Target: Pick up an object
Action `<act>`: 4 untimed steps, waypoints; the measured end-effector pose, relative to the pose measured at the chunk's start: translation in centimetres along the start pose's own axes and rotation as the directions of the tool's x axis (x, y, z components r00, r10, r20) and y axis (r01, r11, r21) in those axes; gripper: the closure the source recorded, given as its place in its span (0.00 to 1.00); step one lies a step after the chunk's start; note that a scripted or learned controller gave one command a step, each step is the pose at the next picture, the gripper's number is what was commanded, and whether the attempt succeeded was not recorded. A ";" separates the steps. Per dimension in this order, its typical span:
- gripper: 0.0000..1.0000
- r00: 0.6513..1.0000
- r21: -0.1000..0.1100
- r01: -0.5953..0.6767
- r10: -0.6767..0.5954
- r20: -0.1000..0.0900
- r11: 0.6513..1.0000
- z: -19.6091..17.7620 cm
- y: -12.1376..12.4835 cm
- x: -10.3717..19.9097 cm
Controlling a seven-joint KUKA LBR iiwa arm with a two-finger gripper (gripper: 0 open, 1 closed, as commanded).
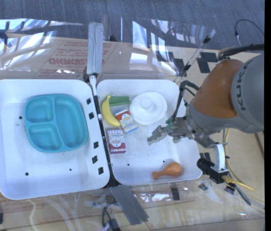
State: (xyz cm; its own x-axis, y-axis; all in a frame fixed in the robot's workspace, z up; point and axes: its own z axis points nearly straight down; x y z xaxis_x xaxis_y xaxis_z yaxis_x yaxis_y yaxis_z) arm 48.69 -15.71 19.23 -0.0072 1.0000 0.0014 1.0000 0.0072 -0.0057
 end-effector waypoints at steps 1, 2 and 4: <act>0.00 0.999 -0.014 0.051 -0.051 0.004 0.999 7.1 14.3 0.2; 0.00 0.999 -0.047 0.030 -0.029 0.022 0.998 8.0 11.5 3.1; 0.00 0.993 -0.051 0.119 -0.118 0.025 0.992 8.0 9.4 5.2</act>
State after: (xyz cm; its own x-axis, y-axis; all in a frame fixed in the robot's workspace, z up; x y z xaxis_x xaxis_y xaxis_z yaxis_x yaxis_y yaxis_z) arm 57.96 -10.39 11.16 -0.1255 0.9918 -0.0234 0.9909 0.1265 0.0456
